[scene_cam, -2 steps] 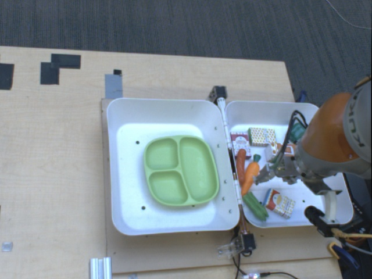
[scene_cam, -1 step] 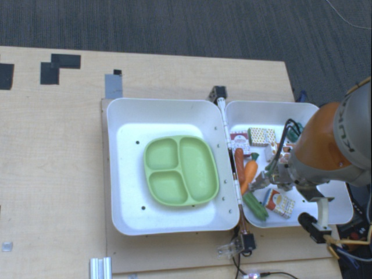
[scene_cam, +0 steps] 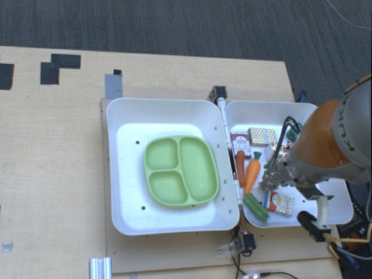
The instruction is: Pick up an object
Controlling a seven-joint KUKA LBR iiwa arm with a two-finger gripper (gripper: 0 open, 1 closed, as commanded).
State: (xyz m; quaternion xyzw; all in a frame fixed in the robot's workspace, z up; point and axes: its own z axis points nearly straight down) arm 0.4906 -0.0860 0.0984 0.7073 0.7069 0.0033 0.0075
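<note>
In the right bin (scene_cam: pixel 343 211), my claw (scene_cam: pixel 272 179), grip unreadable from here, hangs beside the carrot (scene_cam: pixel 251 175): probably light, smooth, best pinched across its thick middle.

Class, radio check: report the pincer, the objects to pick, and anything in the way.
Pincer low in right bin, grip unclear. Carrot beside it. Arm hides the bin's middle.

Glossy plastic green tray (scene_cam: pixel 181 171); matt wood bench (scene_cam: pixel 52 156).
</note>
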